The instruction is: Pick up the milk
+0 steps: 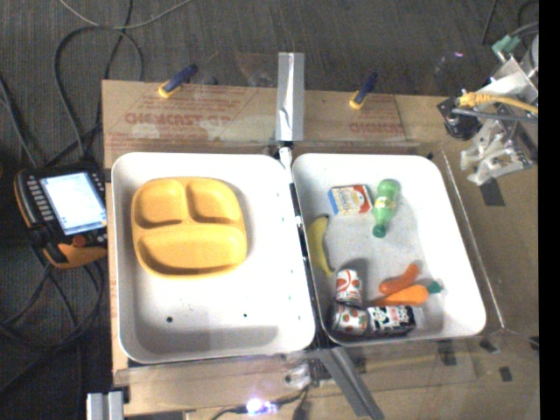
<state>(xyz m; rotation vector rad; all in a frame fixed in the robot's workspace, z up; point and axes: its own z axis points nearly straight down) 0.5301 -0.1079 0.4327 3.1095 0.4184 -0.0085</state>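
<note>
- Camera view, looking down at a slant on a bench (201, 112) with two shallow white bins side by side
- In the left bin (210, 318): a yellow divided plate (188, 226), lying flat toward the upper left
- In the right bin (459, 261), near its upper middle: a small carton with a blue side and a white and orange face, judged to be the milk (350, 199), lying on the bin floor
- Just beside the milk, to its right: a green bottle (385, 206), close to touching or touching; cannot tell which
- Below and left of the milk, along the bin's left wall: a banana (318, 243), apart from the carton
- Lower in the same bin: two red and white cans (348, 285), a dark speckled box (391, 319) and two orange carrots (404, 287), bunched together and well apart from the milk
- At the upper right, outside the right bin and over the bench edge: the gripper (492, 154) amid pale hardware and a yellow cable, well apart from the milk; whether apart or together, impossible to tell at this size
- Nothing seen clamped in the gripper
- Judged progress: none of the pick done; reaching over the bin, lowering onto the carton clear of the bottle, closing and lifting all left to do
</note>
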